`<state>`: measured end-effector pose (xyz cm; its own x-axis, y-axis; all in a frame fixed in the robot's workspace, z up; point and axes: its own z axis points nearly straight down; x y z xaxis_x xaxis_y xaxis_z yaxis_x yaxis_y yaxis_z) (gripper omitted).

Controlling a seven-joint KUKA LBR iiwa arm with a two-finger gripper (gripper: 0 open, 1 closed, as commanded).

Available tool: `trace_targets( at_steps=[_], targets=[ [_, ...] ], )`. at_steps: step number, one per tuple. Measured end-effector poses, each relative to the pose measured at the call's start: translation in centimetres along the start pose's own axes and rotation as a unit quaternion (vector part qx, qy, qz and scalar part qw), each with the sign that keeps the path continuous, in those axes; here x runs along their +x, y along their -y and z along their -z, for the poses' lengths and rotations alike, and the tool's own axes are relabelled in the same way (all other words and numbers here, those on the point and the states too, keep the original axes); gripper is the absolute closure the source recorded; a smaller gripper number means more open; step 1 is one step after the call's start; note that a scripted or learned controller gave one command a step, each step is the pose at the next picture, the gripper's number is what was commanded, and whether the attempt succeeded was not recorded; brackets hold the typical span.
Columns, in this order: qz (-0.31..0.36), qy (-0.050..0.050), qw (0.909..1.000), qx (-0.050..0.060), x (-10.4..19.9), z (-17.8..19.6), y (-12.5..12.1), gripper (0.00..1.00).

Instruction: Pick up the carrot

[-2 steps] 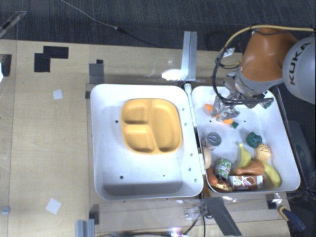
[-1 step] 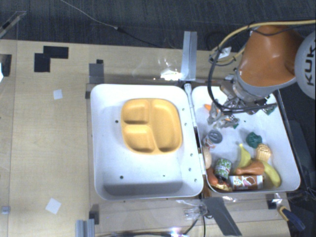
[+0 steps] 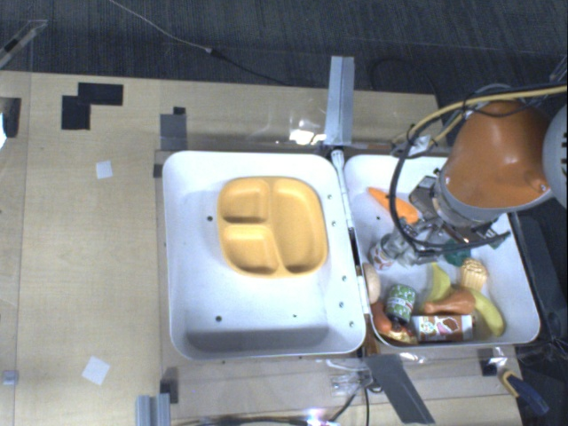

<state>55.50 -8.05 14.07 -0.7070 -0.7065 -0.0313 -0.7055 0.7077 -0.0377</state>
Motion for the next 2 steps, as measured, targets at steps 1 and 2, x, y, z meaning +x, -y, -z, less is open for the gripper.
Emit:
trace_targets(
  at_steps=[1, 2],
  targets=[
    [0.162, -0.009, 0.9866, -0.018, 1.6, 4.8, -6.1, 1.00],
    [0.309, -0.006, 0.9509, -0.019, -2.1, 4.4, 1.8, 1.00]
  ],
)
